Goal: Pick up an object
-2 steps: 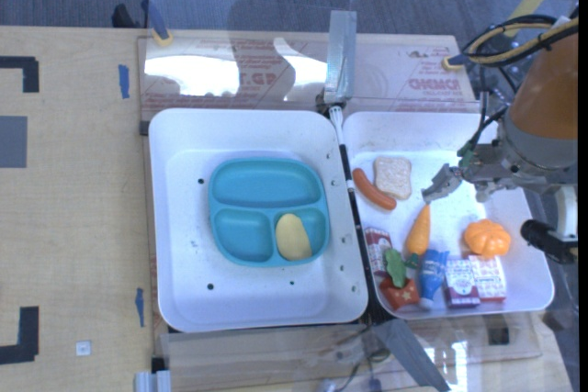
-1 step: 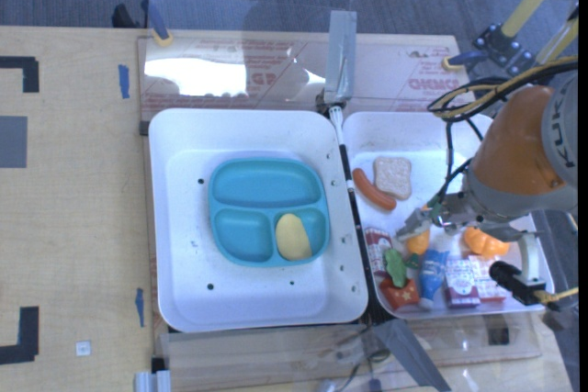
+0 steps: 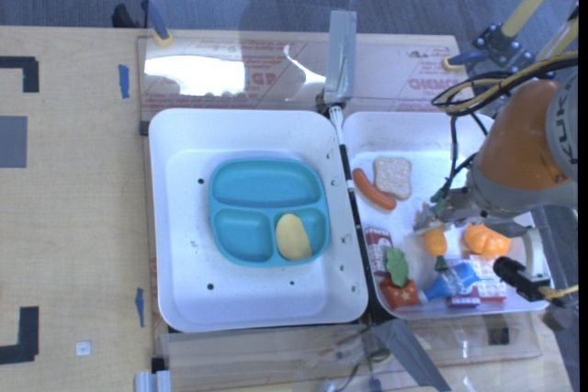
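In the right bin [image 3: 404,126] the gripper [image 3: 439,218] hangs just above a small orange piece [image 3: 434,242]; whether it is grasping anything cannot be told. A larger orange toy [image 3: 485,240] lies just right, blue packets [image 3: 459,278] nearer. A sausage [image 3: 373,189] and toast slice [image 3: 393,175] lie further left. The left bin [image 3: 175,197] holds a blue tray [image 3: 262,188] with a yellow lemon [image 3: 293,237].

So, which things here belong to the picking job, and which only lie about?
For the job: gripper, orange toy, sausage, bread slice, strawberry, all in the right bin.
Lying about: left bin, blue tray, yellow piece.
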Motion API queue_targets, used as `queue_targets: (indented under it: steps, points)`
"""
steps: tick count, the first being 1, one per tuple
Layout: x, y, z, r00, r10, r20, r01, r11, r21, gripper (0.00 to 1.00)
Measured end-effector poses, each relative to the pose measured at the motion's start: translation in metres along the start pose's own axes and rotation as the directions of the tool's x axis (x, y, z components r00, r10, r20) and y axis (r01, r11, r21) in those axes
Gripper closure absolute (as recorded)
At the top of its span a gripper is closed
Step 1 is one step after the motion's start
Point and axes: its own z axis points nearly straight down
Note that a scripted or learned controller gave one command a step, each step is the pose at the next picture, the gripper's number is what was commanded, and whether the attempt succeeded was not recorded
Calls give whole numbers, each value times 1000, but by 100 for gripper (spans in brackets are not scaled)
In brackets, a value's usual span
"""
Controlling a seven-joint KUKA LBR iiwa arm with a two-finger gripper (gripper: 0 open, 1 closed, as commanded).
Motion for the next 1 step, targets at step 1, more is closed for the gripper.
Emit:
queue_targets:
  steps: [1]
  points:
    - [50, 50, -89, 1000, 17, -5, -17, 1000, 4, 100]
